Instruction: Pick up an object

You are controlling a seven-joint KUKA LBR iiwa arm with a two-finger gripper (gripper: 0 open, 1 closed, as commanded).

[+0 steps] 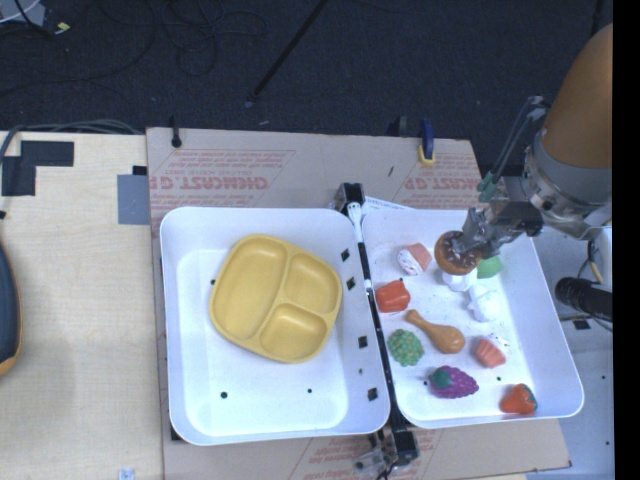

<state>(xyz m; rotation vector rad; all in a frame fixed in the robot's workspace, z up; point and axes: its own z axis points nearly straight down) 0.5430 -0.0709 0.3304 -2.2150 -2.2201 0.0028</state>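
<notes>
Your gripper [468, 240] hangs over the right bin's [560, 368] upper part, directly above a brown round toy [455, 255]; finger state can't be told.

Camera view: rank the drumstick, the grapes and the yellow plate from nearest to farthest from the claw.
Measured from the claw, over the right bin's upper part:
1. Drumstick, right bin, below and slightly left of the claw.
2. Grapes, right bin, near the bottom edge, past the drumstick.
3. Yellow plate, left bin, across the divider, farthest left.
</notes>
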